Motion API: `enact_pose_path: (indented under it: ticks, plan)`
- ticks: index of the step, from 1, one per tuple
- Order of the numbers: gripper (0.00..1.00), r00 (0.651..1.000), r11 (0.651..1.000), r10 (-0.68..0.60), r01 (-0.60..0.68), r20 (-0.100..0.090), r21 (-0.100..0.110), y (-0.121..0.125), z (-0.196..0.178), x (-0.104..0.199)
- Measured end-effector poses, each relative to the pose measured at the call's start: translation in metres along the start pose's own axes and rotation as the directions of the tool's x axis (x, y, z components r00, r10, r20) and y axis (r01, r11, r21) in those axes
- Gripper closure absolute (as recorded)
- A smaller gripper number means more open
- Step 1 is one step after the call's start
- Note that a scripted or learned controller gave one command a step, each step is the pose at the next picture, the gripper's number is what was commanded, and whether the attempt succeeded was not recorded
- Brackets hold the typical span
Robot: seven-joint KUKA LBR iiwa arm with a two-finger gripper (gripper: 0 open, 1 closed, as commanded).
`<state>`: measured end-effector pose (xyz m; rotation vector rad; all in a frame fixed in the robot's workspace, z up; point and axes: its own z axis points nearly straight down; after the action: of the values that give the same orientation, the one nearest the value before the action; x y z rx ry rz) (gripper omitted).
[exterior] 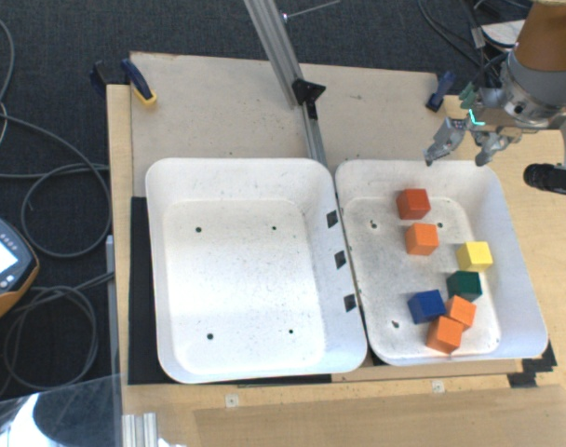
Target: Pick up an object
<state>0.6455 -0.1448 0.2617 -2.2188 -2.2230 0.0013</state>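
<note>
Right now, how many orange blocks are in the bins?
4, all in the right bin: far orange block, second orange block, third orange block, nearest orange block. None looks hidden.

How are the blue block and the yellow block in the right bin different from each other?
The blue block sits toward the near end of the right bin, with an orange block right beside it; the yellow block lies farther back, by the bin's right side, just above a green block. The blue block looks slightly larger. Both are small cubes lying loose, away from the gripper.
</note>
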Motion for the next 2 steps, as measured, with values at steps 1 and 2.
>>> enact_pose_path:
  ticks: [1, 2]
  plan:
    - [0.0, 1.0, 1.0, 0.002, -0.002, 0.0, 0.004, -0.004, 0.043, -0.002]
    - [0.0, 1.0, 1.0, 0.002, -0.002, -0.001, 0.006, -0.015, 0.099, -0.001]
